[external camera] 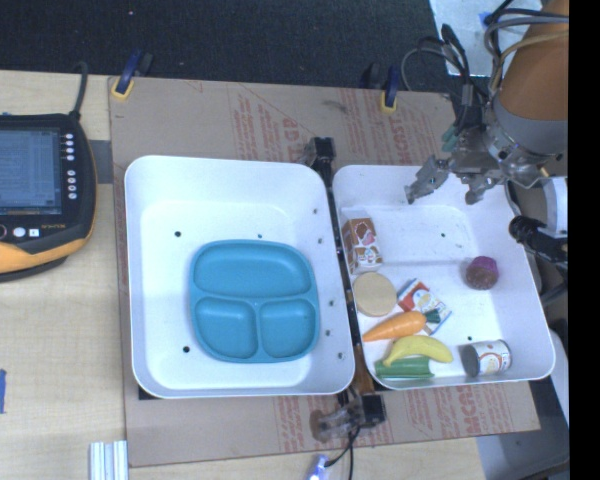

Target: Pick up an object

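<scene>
Hiding behind banana [418, 348]: green item [405, 367], identity unclear.

The gripper [448, 188] hangs with fingers spread over the right bin [540, 313], which holds a carrot [394, 326], banana [418, 348], can [486, 358] and purple ball [482, 272], while the left bin [150, 228] holds a blue divided tray [253, 300].

The light was bright and even from above. The white bins [140, 268] showed soft shadows along their walls. The picture was slightly soft, without strong glare.
</scene>
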`<state>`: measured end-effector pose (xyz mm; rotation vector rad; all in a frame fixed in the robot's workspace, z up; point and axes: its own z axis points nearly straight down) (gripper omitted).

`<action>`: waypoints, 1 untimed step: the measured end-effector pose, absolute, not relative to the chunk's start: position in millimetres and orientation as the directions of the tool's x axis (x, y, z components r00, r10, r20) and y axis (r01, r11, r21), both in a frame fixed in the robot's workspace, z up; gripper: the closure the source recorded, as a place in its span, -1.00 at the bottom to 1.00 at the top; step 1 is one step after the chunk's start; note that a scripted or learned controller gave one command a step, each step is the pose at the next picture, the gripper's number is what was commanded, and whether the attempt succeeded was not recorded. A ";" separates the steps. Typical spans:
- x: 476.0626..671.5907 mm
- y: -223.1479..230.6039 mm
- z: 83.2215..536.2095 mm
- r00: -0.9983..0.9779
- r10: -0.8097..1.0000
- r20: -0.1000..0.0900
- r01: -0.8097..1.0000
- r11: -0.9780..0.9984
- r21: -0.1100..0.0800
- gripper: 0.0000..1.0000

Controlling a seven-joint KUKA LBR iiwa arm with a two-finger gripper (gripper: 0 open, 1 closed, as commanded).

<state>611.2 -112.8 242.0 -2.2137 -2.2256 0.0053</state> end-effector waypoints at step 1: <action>562.6 -139.7 168.8 -0.005 1.000 -0.002 1.000 0.005 -0.005 -1.00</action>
